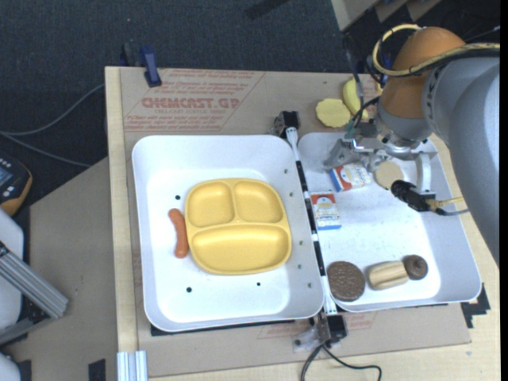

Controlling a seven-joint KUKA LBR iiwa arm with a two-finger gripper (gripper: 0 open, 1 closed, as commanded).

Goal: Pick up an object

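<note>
**Gripper over right bin, far end**

Arm (444, 78) reaches in from right. Left bin (159, 292): yellow tray (236, 225), sausage (179, 232) touching its left side. Right bin (444, 252): carton (325, 211), cookie (346, 280), roll (394, 272). Gripper (367, 159) over a packet (351, 176); finger state: cannot tell.

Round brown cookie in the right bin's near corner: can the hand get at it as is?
Probably yes. The cookie lies flat and uncovered from above; the hand is at the far end of the same bin. The bread roll beside it crowds one side.
</note>
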